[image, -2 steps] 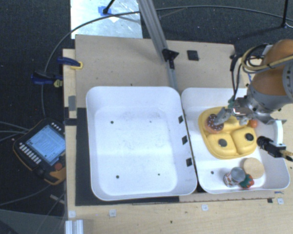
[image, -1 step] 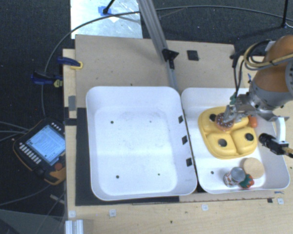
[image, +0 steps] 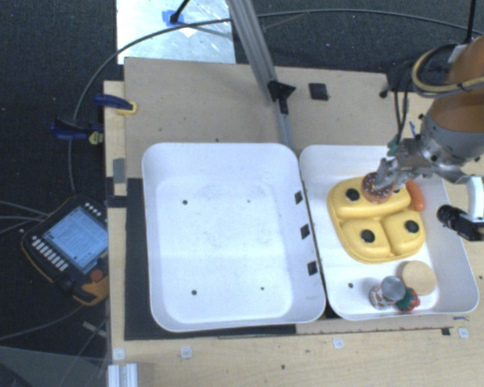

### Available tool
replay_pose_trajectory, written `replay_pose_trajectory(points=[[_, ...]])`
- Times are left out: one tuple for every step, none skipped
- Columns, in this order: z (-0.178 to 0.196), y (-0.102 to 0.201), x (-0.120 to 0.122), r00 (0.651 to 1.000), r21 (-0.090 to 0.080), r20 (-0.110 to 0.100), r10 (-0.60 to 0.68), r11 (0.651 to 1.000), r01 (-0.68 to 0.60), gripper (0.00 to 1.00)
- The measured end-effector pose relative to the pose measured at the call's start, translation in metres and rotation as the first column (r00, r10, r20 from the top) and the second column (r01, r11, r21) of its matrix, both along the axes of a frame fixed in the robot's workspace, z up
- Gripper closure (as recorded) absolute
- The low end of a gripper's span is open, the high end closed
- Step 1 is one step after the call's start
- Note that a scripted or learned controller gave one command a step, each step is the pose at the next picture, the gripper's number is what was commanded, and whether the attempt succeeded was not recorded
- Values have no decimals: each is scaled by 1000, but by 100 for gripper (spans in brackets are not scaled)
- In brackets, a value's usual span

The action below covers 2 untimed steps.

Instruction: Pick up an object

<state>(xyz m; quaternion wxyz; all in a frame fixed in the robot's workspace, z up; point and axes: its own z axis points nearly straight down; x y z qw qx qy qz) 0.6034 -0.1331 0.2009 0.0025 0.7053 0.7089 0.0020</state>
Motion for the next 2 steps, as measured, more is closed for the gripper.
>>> replay_pose_trajectory(points=[[60, -5, 10, 1000, -1, 3, 0, 1000, 0, 100], [80, -4, 11, 1000, 0, -2, 1, 1000, -1, 100]])
